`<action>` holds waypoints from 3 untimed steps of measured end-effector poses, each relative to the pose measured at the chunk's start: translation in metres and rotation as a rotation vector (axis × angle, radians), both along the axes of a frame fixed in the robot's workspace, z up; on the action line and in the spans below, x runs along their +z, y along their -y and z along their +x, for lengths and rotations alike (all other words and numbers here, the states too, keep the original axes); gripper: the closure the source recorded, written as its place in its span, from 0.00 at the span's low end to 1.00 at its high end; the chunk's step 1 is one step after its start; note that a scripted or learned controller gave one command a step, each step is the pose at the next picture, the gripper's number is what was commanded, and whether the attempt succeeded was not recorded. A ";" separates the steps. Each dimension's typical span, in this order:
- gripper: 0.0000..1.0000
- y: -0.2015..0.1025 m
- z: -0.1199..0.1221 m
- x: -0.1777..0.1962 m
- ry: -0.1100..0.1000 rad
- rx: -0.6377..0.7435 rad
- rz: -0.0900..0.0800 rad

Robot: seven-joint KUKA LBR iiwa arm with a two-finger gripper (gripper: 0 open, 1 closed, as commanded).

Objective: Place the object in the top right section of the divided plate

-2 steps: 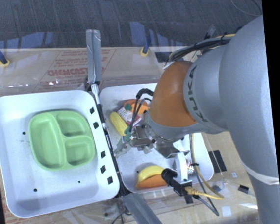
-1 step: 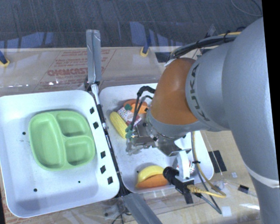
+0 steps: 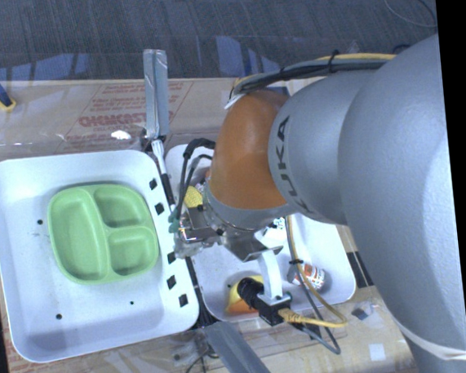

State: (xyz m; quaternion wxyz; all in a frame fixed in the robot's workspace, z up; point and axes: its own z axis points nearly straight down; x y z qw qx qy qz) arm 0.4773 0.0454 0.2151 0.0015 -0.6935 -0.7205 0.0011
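The green divided plate (image 3: 78, 237) lies in the left white bin (image 3: 32, 316), with one long section on its left and two smaller ones on its right. All three sections are bare. My gripper (image 3: 181, 229) hangs low over the seam between the two bins, just right of the plate. The wrist and the orange band hide most of it. A yellow-and-orange object (image 3: 238, 306) lies at the front of the right bin (image 3: 339, 288), beneath the wrist. A small yellow piece (image 3: 193, 196) shows beside the gripper.
A small white-and-orange can-like item (image 3: 311, 277) lies in the right bin near its front right. The arm covers most of that bin. A grey post (image 3: 157, 94) stands upright behind the seam between the bins. Cardboard lies behind both bins.
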 end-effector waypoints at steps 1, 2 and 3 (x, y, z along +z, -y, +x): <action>1.00 0.027 -0.001 -0.011 -0.002 -0.179 0.000; 1.00 0.002 -0.001 -0.010 0.000 -0.251 -0.001; 1.00 0.001 -0.002 -0.025 -0.005 -0.277 -0.002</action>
